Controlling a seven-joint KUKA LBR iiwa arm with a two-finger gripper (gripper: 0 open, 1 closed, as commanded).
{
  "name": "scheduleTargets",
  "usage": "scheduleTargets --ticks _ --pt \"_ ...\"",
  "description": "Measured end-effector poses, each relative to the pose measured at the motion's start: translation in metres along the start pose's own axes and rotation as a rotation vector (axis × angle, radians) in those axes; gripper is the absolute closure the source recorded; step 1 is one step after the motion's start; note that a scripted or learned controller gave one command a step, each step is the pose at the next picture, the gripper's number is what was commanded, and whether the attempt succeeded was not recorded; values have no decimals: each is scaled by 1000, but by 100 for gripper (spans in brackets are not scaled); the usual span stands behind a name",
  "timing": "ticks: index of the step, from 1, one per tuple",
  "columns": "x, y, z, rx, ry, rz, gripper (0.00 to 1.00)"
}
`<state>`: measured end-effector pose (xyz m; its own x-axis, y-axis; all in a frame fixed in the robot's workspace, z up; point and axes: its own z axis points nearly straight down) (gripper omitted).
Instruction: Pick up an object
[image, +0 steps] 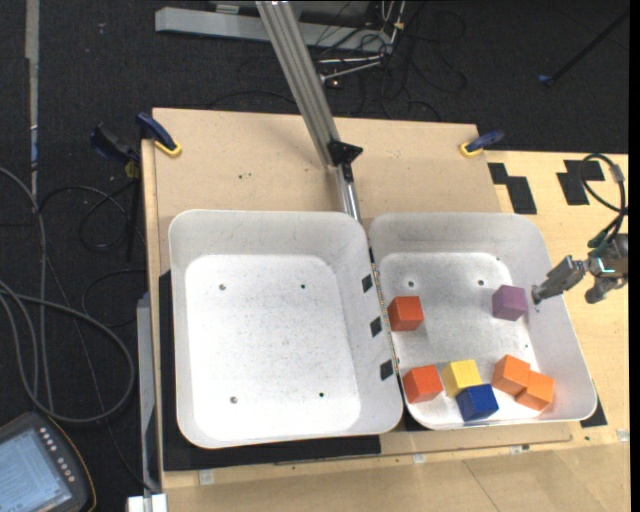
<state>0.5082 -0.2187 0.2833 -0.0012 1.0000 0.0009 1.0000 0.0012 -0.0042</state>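
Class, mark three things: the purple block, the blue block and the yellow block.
purple block (510, 301), camera view, on its top face.
blue block (478, 402), camera view, on its top face.
yellow block (462, 375), camera view, on its top face.

Wooden bench (420, 160), two white bins side by side: left bin (190, 300), right bin (440, 235)

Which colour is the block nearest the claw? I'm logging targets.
Purple, in the camera view, just left of the claw.

Gripper (572, 277) low at right edge
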Motion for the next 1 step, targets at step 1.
scheduleTargets --ticks 1 --pt "0 1 -2 -5 -1 0 0"
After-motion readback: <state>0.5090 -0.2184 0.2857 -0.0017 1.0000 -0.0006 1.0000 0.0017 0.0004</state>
